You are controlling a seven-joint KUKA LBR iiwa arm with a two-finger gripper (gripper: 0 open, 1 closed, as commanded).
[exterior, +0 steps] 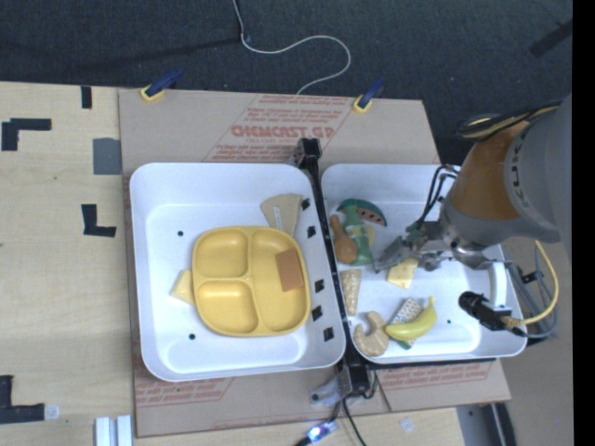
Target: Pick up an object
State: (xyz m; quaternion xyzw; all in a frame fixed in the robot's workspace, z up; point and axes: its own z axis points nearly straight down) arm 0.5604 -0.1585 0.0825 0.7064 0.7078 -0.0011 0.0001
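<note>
My gripper (409,258) hangs low in the right bin (465,186), reaching in from the right. It stands open, with nothing held, just over a pale yellow cheese wedge (402,273). A yellow banana (415,321) lies in front of the wedge. A tan mushroom-shaped piece (370,334) sits at the bin's near left corner. Left of the gripper are a green and red watermelon slice (363,215), a brown oblong piece (345,246) and a pale cracker (351,289).
The left bin (158,203) holds a yellow divided plate (244,282) with a brown slab (290,269) on it. A beige piece (284,212) lies behind the plate and a yellow wedge (181,287) to its left. A divider (323,249) separates the bins.
</note>
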